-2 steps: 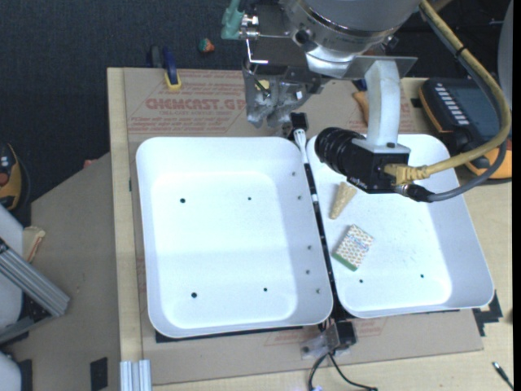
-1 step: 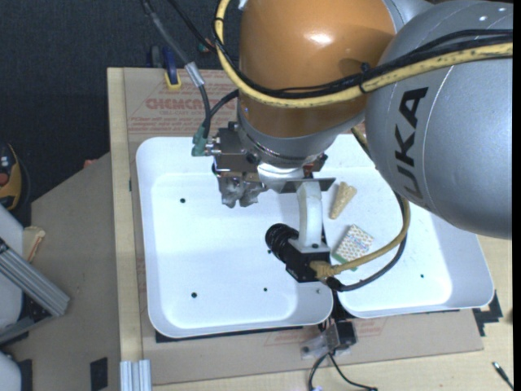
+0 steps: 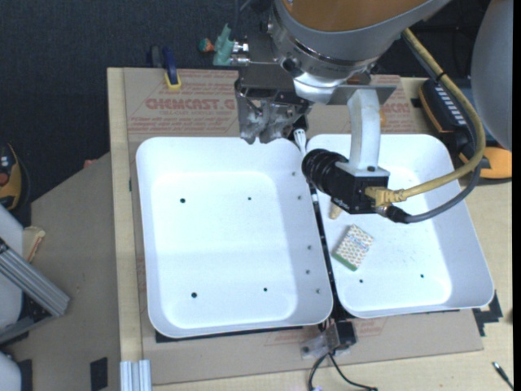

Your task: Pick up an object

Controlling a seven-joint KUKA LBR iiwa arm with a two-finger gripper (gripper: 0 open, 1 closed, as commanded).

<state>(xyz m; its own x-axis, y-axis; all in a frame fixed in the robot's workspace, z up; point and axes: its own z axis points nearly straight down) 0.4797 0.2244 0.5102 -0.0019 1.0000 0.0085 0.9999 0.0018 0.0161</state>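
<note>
Fingers [image 3: 262, 129] of the gripper [image 3: 267, 130] are hanging over the left bin's [image 3: 163, 218] back rim, their state unclear, while a checkered sponge [image 3: 354, 247] is lying in the right bin [image 3: 440, 275].

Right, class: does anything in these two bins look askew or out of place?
Nothing is spilled or damaged. The small green-patterned packet lies tilted in the right bin, near the divide. The claw hangs over the left bin's far rim.
</note>
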